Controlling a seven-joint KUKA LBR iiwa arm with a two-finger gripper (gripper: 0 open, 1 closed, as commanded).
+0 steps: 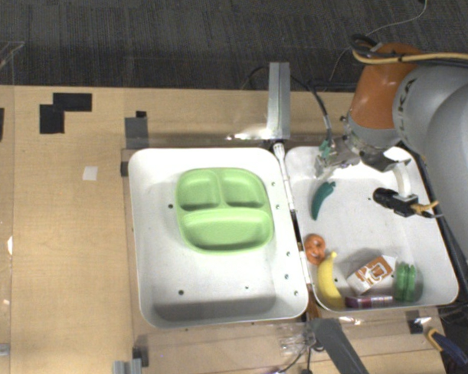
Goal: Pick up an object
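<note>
We hover our gripper (pixel 330 160) at the right bin's (pixel 376 296) far wall, just above the pepper (pixel 320 198), lined up for it; grip state we cannot tell.

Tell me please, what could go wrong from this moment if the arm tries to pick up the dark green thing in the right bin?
1. The gripper sits near the back wall of the right bin, so a descent there may hit the wall.
2. The dark green object looks thin and curved; fingers could slip off it.
3. The banana, the orange piece and the carton lie crowded in the front corner; grasping there may take the wrong thing.
</note>
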